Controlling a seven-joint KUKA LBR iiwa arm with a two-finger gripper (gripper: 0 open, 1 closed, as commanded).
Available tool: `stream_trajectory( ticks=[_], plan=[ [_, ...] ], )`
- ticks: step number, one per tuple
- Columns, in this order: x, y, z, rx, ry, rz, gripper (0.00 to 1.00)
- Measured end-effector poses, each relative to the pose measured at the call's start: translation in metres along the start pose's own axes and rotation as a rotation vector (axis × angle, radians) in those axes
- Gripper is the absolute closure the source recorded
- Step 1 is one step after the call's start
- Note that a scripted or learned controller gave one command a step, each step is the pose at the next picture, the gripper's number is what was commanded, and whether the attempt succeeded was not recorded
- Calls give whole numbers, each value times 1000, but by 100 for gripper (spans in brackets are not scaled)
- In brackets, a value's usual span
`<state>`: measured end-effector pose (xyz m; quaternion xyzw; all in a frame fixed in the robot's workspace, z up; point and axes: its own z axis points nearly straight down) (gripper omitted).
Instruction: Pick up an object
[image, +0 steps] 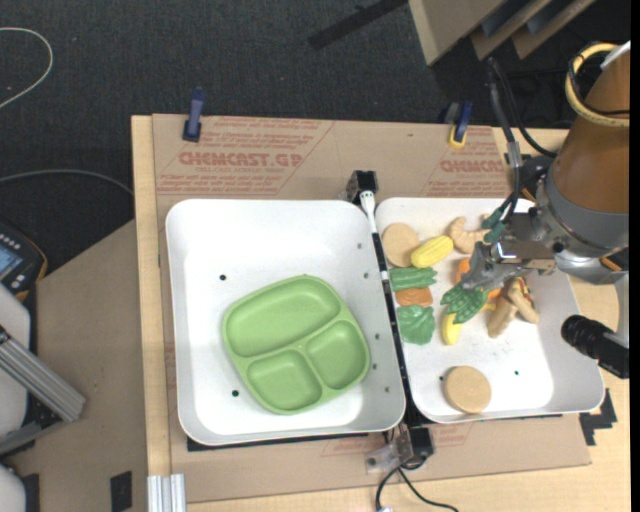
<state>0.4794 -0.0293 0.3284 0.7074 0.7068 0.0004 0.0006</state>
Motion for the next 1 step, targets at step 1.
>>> stream_trajectory(
  ticks=[1],
  plan=[
    [66, 0, -41, -4, 2, -9, 100]
  ],
)
